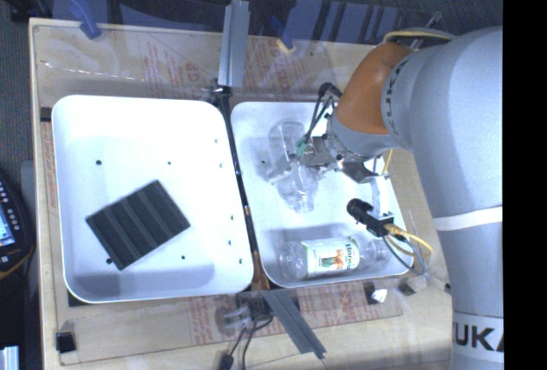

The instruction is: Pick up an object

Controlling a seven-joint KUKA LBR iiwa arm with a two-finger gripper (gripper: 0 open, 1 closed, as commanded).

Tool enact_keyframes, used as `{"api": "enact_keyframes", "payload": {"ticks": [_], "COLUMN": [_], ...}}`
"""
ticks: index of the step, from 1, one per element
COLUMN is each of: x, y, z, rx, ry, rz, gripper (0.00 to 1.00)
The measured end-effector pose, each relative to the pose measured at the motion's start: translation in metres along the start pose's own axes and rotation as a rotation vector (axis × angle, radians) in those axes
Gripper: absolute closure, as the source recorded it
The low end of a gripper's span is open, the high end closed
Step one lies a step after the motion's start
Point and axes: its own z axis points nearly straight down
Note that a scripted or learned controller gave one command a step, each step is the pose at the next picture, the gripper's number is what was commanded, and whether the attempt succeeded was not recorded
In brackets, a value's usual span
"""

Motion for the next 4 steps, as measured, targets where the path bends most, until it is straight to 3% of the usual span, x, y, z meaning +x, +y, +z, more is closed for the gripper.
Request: {"api": "enact_keyframes", "payload": {"ticks": [1, 2, 3, 4], "x": [0.001, 0.015, 0.105, 0.082], "y": [0.001, 0.004, 0.054, 0.064], "z": [-0.011, -0.01, -0.105, -0.1], "rx": [0.0, 0.001, 0.004, 0.007], "ry": [0.0, -0.014, -0.022, -0.005], "rz": [-0.004, 0.004, -0.282, -0.278], "gripper": [1.0, 1.0, 1.0, 1.0]}}
